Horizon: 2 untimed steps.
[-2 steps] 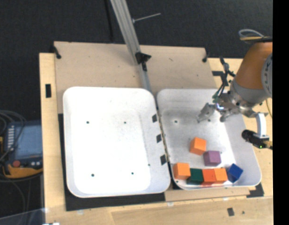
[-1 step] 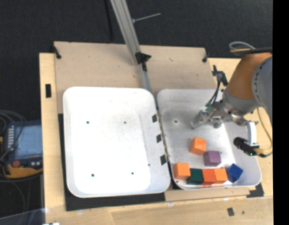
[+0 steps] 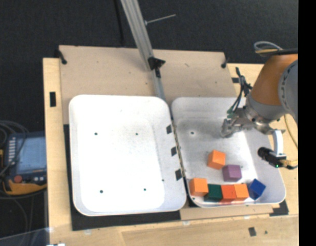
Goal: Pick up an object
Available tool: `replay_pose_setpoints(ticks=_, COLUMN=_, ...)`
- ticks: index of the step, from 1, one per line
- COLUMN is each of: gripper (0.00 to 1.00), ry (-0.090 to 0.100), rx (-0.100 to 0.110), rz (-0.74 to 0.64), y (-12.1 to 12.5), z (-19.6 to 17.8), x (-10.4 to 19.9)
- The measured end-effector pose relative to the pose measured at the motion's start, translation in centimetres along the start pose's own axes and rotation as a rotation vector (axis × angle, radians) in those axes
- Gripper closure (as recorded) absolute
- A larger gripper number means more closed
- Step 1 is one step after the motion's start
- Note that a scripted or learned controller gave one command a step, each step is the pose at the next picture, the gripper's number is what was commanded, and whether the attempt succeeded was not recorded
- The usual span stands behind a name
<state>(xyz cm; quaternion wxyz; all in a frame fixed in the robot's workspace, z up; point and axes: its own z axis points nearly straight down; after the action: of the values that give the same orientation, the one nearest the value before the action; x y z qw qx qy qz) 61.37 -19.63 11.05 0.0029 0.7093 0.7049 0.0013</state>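
My arm (image 3: 273, 88) comes in from the right side of the camera view, its orange band above the wrist, and my gripper (image 3: 228, 128) hangs over the upper middle of the right bin (image 3: 198, 111), above bare white floor; nothing sits between my fingers, and from this slanted view I cannot tell how wide they stand. The things I could pick all lie in the lower part of that bin, below my gripper and apart from it. Nearest is an orange cube (image 3: 216, 159), turned so its corners point roughly up and down the view; being a cube, it has no clear long axis. Just below and to its right sits a purple cube (image 3: 232, 172), set squarer to the bin walls. Along the near wall runs a row whose line goes left to right: an orange block (image 3: 199, 186) at the left end, then a green block (image 3: 214, 192) touching it, then an orange-red block (image 3: 229, 192), another orange block (image 3: 241, 190), and a blue block (image 3: 256, 188) at the right end, tilted with a corner pointing toward the bin's lower right corner. The left bin (image 3: 122, 152) lies beside the right one, their inner walls nearly touching
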Motion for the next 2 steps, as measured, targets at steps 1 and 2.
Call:
replay_pose_setpoints(ticks=1, gripper=1.0, ry=0.001, rx=-0.001, rz=-0.009, y=0.4, z=-5.6, x=0.9)
replay_pose_setpoints(ticks=2, gripper=1.0, ry=0.0, rx=-0.002, rz=-0.009, y=0.3, z=-12.1, x=0.5)
